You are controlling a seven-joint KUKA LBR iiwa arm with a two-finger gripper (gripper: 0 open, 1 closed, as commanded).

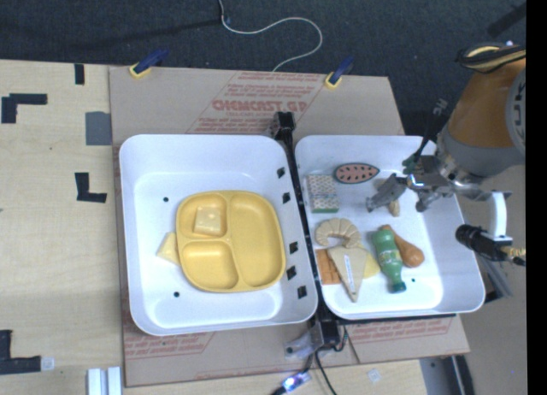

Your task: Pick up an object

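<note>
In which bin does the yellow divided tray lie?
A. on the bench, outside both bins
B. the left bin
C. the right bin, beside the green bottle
B: the yellow tray lies in the left bin, while the green bottle is in the right bin.

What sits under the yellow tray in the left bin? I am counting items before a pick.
A pale yellow wedge pokes out from under the yellow tray at its left edge. How far the wedge extends beneath, or whether anything else lies there, is covered.
</note>
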